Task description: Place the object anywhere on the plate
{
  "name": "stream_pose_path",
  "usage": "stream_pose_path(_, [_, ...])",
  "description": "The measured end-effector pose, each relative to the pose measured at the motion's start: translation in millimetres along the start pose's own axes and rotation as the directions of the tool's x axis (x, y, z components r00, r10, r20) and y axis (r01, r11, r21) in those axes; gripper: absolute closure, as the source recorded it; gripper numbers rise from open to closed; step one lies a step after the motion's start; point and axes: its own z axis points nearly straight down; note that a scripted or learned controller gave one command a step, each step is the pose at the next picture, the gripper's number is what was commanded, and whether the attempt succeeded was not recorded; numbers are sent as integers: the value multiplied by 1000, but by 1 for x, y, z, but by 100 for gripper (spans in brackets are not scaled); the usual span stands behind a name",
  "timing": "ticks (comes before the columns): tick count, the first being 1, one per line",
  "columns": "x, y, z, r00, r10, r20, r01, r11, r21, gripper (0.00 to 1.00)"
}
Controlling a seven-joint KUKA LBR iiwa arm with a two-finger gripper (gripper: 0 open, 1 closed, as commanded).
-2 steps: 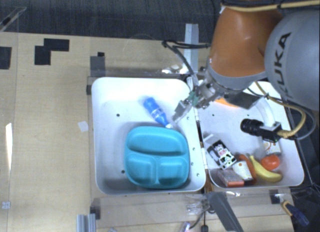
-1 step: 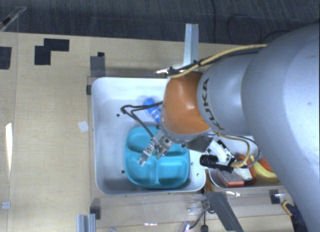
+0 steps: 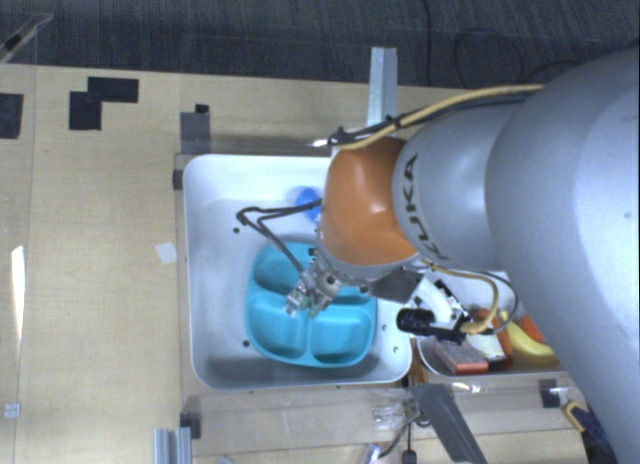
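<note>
While the grey arm (image 3: 520, 202) with its orange band (image 3: 365, 202) reaches in from three o'clock, its gripper (image 3: 303, 299) hangs over the one turquoise plate (image 3: 300, 327), which lies in the left of the two white bins (image 3: 215, 252). That plate is divided into compartments (three can be made out, though the arm covers part of it), and the gripper sits above the ridge near its middle. Whether the pincer is apart or together cannot be told at this size, and nothing can be made out between its tips. One small blue object (image 3: 305, 198) lies on the bin floor at twelve o'clock from the plate, just beyond its rim and partly hidden by the orange band. At four o'clock from the plate, the right bin (image 3: 440, 364) holds one yellow item (image 3: 528, 344), one orange item (image 3: 527, 330) and one reddish-brown block (image 3: 458, 354), close together.
</note>
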Motion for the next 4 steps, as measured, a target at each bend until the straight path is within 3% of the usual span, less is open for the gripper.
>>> stream_pose_path(1, [26, 14, 10, 952, 304, 30, -303, 953, -30, 100])
stream_pose_path(2, [29, 13, 17, 953, 302, 24, -302, 953, -19, 0])
stream_pose_path(4, [29, 13, 17, 953, 302, 24, -302, 953, -19, 0])
